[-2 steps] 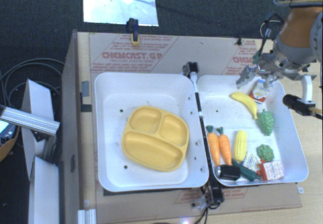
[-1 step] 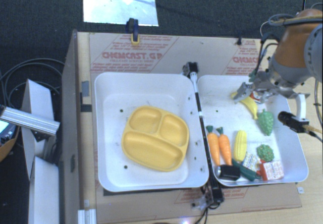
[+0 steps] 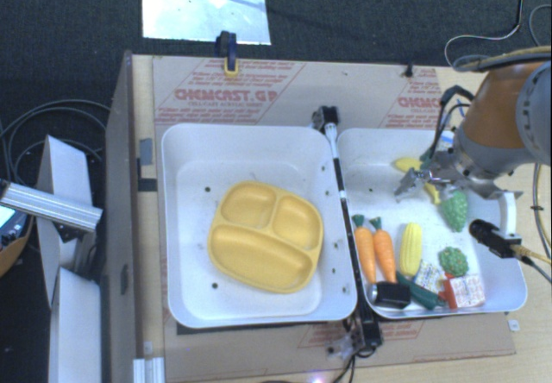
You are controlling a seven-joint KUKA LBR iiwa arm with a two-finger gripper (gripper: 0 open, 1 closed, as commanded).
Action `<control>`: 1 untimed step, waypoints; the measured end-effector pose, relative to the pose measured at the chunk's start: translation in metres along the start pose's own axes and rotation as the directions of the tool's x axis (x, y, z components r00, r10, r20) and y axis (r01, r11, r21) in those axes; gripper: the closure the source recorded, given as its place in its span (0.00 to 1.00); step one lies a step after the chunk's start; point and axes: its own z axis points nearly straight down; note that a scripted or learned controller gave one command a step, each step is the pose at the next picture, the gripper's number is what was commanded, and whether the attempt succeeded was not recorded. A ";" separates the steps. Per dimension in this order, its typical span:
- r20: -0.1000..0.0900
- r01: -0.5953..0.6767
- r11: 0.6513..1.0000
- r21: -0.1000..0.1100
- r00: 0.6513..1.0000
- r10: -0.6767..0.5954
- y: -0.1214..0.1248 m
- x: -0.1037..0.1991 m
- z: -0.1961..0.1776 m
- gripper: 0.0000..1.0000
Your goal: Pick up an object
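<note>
Just now the gripper point(image 3: 420, 181) hangs low in the right bin point(image 3: 371, 153), toward its back wall, fingers spread apart and pointing toward eight o'clock. A yellow piece point(image 3: 407, 164) lies touching or just beside the upper finger, at about eleven o'clock from the fingertips; whether it sits between them I cannot tell, so no hold is claimed. The corn point(image 3: 411, 248) lies at six o'clock, long axis running twelve to six. The green piece point(image 3: 455, 210) is near, at four o'clock.
</note>
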 end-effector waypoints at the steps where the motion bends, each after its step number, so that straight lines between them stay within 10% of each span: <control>1: -0.001 -0.001 1.000 0.003 1.000 0.001 -0.054 0.005 0.029 0.00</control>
